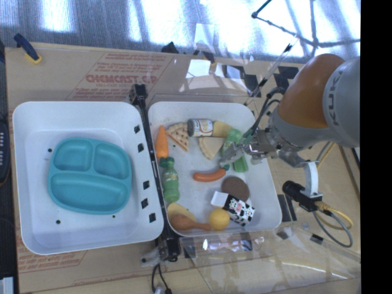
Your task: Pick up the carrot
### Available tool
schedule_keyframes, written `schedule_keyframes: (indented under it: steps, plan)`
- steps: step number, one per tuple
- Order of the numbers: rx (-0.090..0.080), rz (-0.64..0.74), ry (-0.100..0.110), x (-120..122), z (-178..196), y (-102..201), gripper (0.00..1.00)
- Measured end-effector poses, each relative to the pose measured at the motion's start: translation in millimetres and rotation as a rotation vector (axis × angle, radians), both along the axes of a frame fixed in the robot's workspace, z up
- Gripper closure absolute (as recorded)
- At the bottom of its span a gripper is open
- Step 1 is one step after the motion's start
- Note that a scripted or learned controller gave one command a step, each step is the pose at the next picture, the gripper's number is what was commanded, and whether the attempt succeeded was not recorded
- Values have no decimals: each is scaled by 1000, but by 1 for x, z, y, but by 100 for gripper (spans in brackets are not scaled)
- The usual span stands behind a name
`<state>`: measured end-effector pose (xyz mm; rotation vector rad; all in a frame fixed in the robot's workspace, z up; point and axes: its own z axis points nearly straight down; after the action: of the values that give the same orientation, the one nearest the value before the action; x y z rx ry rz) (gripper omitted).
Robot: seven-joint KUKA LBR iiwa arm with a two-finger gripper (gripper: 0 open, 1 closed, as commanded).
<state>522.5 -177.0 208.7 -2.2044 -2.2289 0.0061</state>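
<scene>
The carrot (161,143) is a small orange cone lying against the left wall of the right bin (266,182), its tip pointing up toward the far side. My gripper (234,154) hangs low over the right half of that bin, well to the right of the carrot and apart from it. It sits right over a green object (234,139), which it partly hides. Nothing orange is at the gripper.
Around the carrot lie a waffle-like wedge (179,136), a green bottle (169,180), a can (201,127), a cheese wedge (212,146) and a sausage (209,176). Nearer the front are a brown disc (236,187), a cow-patterned carton (239,209), a lemon (219,218) and a drumstick (185,220). The left bin (30,182) holds a teal divided plate (90,175).
</scene>
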Motion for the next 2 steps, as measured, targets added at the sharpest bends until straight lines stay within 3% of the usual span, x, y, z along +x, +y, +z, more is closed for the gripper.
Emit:
schedule_keyframes:
  steps: [1,2]
  plan:
    - [-1,-137,-18,12,-110,13,0]
    - [-5,-174,-7,5,-115,-28,0]
